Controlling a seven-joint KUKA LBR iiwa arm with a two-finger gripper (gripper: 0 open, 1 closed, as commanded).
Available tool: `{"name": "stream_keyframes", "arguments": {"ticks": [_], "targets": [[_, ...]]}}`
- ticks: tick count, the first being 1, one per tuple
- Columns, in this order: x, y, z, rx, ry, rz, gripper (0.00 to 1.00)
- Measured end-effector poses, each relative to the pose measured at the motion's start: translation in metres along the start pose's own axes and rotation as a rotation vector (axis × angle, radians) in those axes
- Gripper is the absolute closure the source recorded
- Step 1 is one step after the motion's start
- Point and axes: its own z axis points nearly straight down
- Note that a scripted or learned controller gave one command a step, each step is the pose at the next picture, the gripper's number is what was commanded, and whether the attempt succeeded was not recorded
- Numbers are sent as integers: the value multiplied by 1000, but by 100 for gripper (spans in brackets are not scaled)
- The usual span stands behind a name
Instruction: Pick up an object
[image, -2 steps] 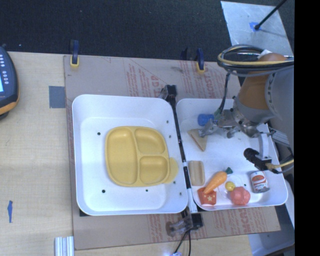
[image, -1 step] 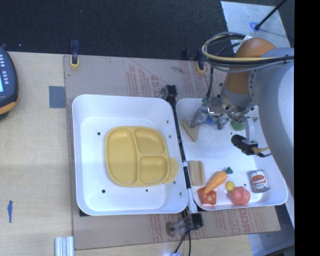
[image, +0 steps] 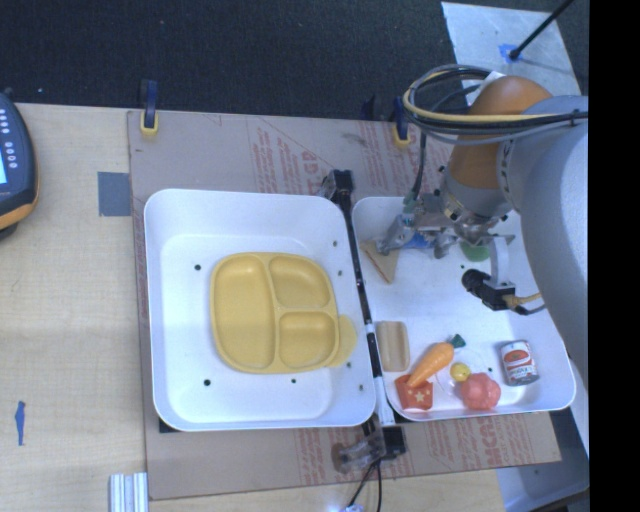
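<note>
My gripper (image: 418, 240) hangs low over the back of the right bin (image: 548, 400), under the grey wrist with the orange band. It looks open, with nothing between its fingers. A tan wedge (image: 382, 262) lies just left of and below its left fingertip (image: 392, 240); I cannot tell whether they touch. Along the bin's front lie a tan block (image: 392, 345), an orange carrot (image: 432, 362), a red piece (image: 415, 394), a small yellow ball (image: 459, 372), a pink-red ball (image: 480, 391) and a small can (image: 517, 362).
The left bin (image: 170, 300) holds a yellow divided plate (image: 280, 310). The arm's bulk and its cable loop cover the right bin's back right. A black cable fitting (image: 490, 288) hangs over the bin's right side. A black divider (image: 355, 270) runs between the bins.
</note>
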Motion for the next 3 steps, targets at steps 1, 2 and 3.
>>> {"name": "stream_keyframes", "arguments": {"ticks": [1, 2, 3], "targets": [[-44, 3, -8, -18, 4, -1, 0], [-18, -94, -3, -27, 5, 0, 0], [-29, -174, 1, -30, 3, 1, 0]]}}
